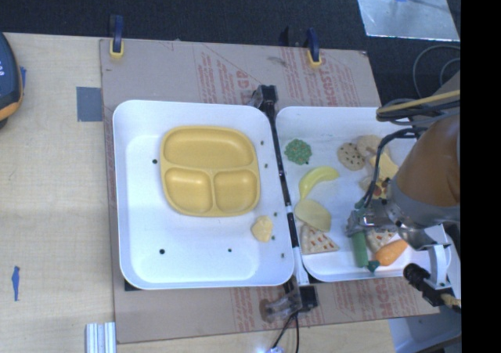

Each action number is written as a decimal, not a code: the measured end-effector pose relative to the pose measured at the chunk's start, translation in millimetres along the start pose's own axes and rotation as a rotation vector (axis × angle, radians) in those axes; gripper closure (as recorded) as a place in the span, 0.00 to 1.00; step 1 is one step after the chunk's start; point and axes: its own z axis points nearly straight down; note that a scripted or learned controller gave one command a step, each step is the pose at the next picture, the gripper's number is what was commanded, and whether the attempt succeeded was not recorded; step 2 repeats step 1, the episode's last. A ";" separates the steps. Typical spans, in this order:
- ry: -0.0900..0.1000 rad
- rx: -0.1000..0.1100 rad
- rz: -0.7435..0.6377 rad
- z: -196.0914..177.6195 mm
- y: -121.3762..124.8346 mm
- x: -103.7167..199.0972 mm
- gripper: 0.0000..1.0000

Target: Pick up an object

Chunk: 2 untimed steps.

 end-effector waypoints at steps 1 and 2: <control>0.003 -0.014 -0.013 -105.2 40.0 87.3 1.00; 0.003 -0.014 -0.013 -105.2 40.0 87.3 1.00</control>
